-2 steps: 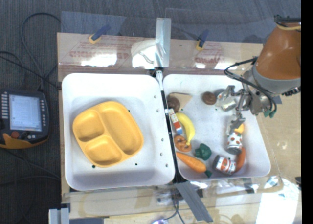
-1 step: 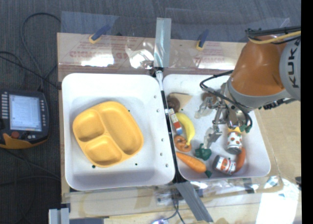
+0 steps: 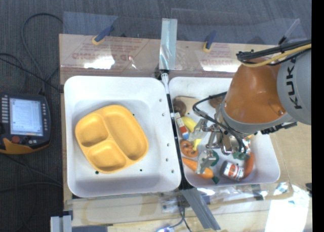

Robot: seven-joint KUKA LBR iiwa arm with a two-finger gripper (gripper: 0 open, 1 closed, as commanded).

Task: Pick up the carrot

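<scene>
The carrot (image 3: 195, 167) is a small orange piece lying near the front left of the right bin (image 3: 263, 172). My gripper (image 3: 208, 157) hangs down into that bin just right of and above the carrot, its metal fingers close to it. The arm's orange band and grey body cover the back right of the bin. The carrot's right end sits under the fingertips, and I cannot make out whether they touch it.
Around the carrot lie a yellow piece (image 3: 188, 123), an orange ring-shaped toy (image 3: 188, 148), a small red-labelled bottle (image 3: 234, 170) and a red-orange piece (image 3: 248, 164). The left bin (image 3: 81, 89) holds a yellow divided plate (image 3: 110, 137). A handheld control pendant (image 3: 24, 122) lies off the bench to the left.
</scene>
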